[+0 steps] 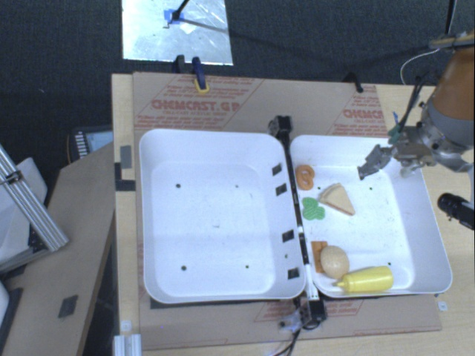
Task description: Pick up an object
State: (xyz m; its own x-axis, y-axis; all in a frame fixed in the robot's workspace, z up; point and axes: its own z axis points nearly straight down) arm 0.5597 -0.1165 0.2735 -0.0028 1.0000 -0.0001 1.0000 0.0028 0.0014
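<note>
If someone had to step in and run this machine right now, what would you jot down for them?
Gripper: above the right bin's upper part, nothing visibly between its fingers; open or shut is unclear.
Objects, all in the right bin: orange ring, tan wedge, green piece, beige egg-shaped item, yellow bottle, small orange block beside the egg shape.
Done: nothing lifted yet.
Left: descend on one object, close, lift. The wedge lies nearest the gripper.

Grey arm w/ orange band, dark tool (white cable looped above).
</note>
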